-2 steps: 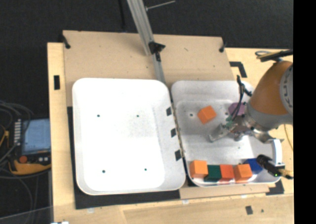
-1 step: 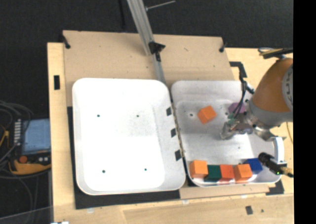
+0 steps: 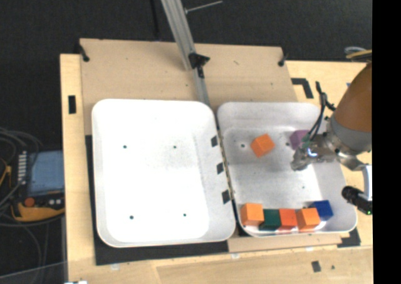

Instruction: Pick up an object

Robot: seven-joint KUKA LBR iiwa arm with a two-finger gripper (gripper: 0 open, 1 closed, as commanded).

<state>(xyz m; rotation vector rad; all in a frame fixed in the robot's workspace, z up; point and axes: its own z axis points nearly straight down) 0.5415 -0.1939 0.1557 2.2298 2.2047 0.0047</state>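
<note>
white right bin holds coloured blocks; end effector grip state unclear.

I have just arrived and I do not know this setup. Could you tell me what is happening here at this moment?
A grey robot arm with an orange band reaches in from the right, and its gripper is low over the right bin. A purple object lies just beside the gripper, and a loose orange block lies a little to its left. Along the bin's near edge sits a row of blocks: orange, green, orange, orange, blue. I cannot tell whether the gripper holds anything yet. The left bin sits beside it.
</note>
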